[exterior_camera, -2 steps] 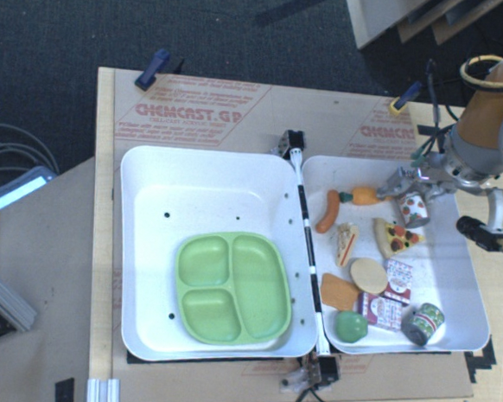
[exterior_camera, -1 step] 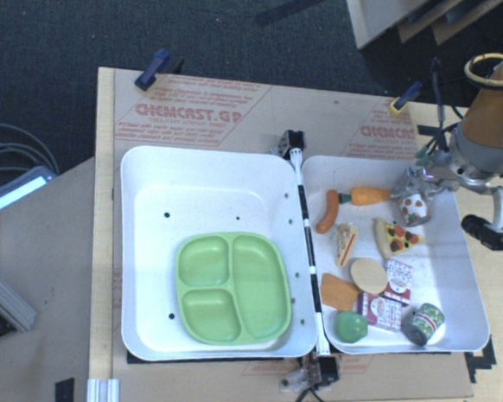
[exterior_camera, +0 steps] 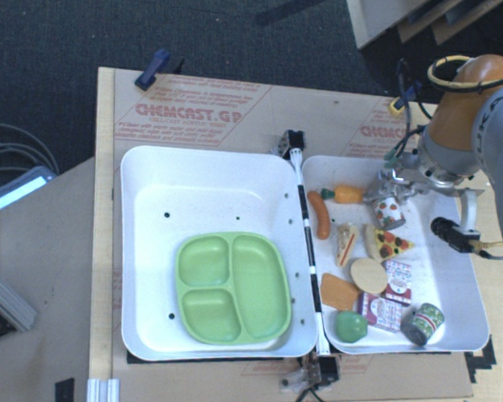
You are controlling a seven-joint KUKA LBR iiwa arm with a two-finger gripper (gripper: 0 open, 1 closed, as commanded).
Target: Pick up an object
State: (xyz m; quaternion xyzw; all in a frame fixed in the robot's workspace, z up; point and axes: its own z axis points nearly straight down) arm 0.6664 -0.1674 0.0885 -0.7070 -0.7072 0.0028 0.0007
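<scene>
Green divided plate [exterior_camera: 232,287] in left white bin [exterior_camera: 145,231], blue clamp [exterior_camera: 152,69] at bench's far-left corner

Arm: grey, orange band above wrist, reaching in from the right.
Wrist: angled downward.
Claw [exterior_camera: 392,198]: low, pointing down; finger state indiscernible.

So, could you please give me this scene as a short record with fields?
left bin: holds a green divided tray
right bin: toy food, including a hot dog, a pizza slice, a green ball and a can
gripper: low over the right bin's far end, above a small rounded item
grasp: cannot tell
</scene>
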